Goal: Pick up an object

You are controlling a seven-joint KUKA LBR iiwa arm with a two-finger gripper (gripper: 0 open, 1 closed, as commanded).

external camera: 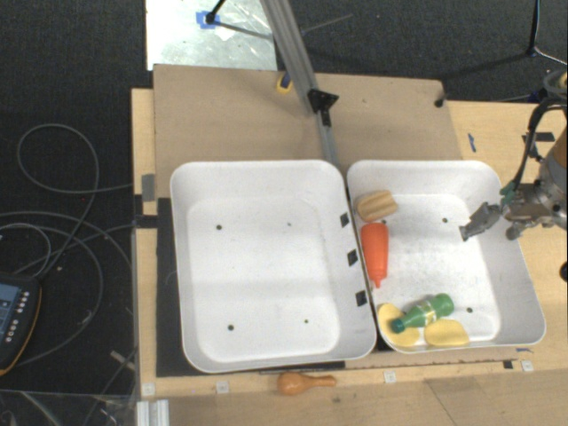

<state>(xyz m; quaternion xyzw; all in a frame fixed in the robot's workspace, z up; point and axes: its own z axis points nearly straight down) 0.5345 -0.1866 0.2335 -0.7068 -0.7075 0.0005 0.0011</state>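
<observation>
Your hand (497,223) hangs with fingers apart and holding nothing over the right bin's (417,174) far edge, well apart from the carrot (375,251) by the divider, so a straight descent would likely close on bare plastic.

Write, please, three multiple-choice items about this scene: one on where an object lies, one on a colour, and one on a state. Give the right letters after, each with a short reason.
1. Where does the carrot lie?
A. In the right bin, by its left wall
B. In the left bin
C. On the bench, outside both bins

2. What colour is the bottle in the right bin?
A. Blue
B. Green
C. Red

3. What is the state of the gripper?
A. Shut on the carrot
B. Shut on the bottle
C. Holding nothing, over the right part of the right bin

Answers:
1 A, the carrot lies along the left wall of the right bin, below the tan bread piece.
2 B, the bottle is green, lying on yellow pieces at the front.
3 C, nothing sits between the gripper's tips, and the objects lie apart from it.
</observation>
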